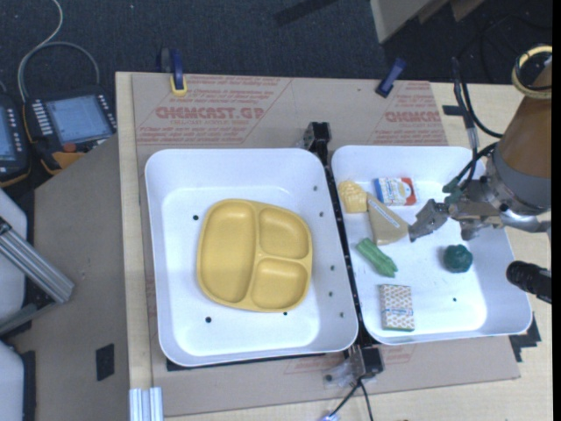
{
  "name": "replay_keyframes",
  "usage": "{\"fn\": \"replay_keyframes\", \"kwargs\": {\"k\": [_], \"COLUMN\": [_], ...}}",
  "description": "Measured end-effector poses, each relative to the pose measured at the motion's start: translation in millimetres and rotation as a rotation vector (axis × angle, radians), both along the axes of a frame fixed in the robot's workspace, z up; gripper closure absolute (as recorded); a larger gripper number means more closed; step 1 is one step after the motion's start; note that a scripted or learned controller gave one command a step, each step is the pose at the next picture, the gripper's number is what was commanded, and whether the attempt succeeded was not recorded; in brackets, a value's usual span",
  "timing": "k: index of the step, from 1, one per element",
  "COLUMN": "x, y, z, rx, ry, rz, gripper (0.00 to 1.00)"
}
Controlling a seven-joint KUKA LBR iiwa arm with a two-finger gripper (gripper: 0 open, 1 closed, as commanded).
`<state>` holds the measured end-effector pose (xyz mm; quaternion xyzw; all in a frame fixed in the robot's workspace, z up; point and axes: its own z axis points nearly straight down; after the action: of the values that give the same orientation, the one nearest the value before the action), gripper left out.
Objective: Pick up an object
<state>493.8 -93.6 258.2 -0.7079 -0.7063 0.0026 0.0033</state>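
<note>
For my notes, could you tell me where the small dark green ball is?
The small dark green ball lies in the right white bin, towards its right side, just below the gripper.

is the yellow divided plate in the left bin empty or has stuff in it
Empty: all three compartments of the yellow divided plastic plate show bare yellow in the left white bin.

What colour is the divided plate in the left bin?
Yellow: the plate shows plainly in the camera view, lying in the left bin.
</note>
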Motion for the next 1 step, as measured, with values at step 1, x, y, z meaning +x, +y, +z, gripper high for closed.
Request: {"fn": "replay_keyframes", "kwargs": {"k": [1], "x": [1.8], "y": [0.0], "z": [3.9], "rx": [-0.001], "ry": [-0.009], "rz": [0.002], "gripper": [0.00]}}
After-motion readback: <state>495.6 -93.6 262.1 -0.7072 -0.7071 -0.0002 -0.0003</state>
